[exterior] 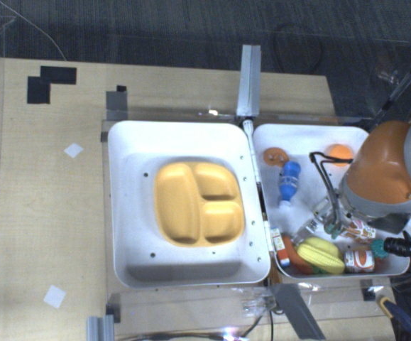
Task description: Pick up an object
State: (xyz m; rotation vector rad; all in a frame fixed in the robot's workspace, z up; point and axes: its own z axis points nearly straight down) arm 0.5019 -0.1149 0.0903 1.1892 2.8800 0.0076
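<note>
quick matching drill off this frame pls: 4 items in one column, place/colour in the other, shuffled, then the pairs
Items:
1. compartment tray
2. blue bottle
3. yellow object
4. orange ball

Descriptions:
A. far side of the right bin, beside the arm
B. lying flat in the left bin, tan coloured
C. middle of the right bin, left of the hand
D. near edge of the right bin, among the clutter below the hand

Pairs: 1-B, 2-C, 3-D, 4-A
</note>
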